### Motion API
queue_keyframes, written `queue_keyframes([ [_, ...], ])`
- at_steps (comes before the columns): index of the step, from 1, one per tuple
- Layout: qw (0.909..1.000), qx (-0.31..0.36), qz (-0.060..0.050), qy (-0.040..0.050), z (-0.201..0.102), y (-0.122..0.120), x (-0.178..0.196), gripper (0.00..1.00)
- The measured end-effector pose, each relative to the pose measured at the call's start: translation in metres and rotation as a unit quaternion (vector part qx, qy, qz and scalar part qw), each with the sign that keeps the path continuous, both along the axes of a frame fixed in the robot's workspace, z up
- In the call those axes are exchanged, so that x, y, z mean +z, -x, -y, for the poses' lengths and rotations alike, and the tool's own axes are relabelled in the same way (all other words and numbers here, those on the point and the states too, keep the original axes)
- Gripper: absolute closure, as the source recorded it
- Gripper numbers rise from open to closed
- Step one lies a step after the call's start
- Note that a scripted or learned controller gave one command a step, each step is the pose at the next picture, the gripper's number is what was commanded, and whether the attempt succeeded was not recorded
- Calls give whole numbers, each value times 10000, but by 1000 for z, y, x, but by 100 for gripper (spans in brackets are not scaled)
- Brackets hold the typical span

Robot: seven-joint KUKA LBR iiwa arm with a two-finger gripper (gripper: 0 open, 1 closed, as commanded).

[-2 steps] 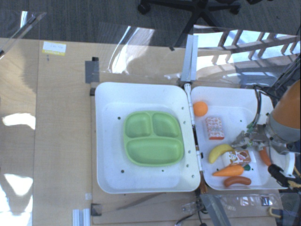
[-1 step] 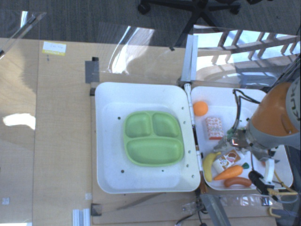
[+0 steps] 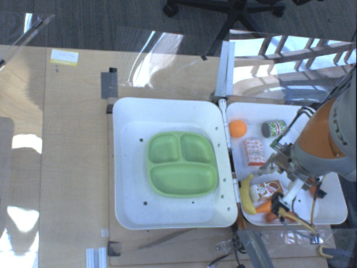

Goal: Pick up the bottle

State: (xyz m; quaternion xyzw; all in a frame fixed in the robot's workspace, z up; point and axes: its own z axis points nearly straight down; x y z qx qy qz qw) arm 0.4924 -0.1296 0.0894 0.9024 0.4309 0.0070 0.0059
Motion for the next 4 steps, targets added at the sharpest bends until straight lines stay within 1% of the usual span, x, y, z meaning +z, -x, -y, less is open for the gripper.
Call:
queue_keyframes([
  [1,9338,3578,-22,59,-38,-13,0,0],
  [2,9123,4096,-58,41,-28,-121,-2,0],
  [3,9121,4099,-40,51,-42,-82,-1,0],
  [4,8917,4524,-121,-4,-31,-164,-3,0],
])
